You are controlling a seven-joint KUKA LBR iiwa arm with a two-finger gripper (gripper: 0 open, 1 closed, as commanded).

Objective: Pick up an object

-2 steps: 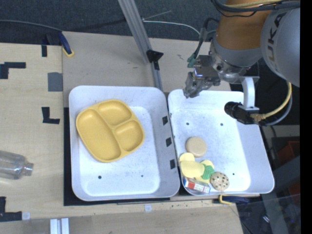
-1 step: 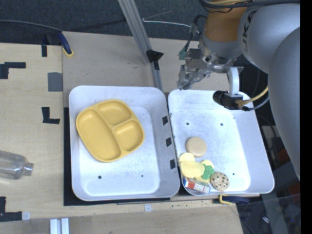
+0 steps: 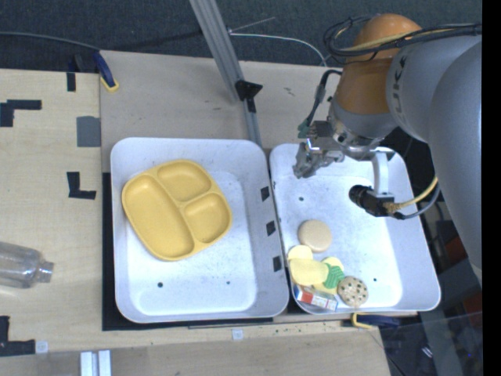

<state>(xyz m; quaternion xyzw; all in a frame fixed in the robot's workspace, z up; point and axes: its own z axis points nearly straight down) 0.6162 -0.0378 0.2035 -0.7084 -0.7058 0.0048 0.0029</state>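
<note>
A pale round biscuit-like disc point(image 3: 315, 234) lies mid-bin in the right shallow white bin point(image 3: 407, 210), above a cluster of toy food; it looks light and stiff, best pinched across its rim. The pincer point(image 3: 305, 165) hangs near the bin's far-left corner, nothing visible between its fingers, their spread impossible to tell.

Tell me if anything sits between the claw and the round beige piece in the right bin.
Nothing visible does. The claw hangs over the right bin's far left corner, and bare white floor separates it from the round beige piece.
</note>
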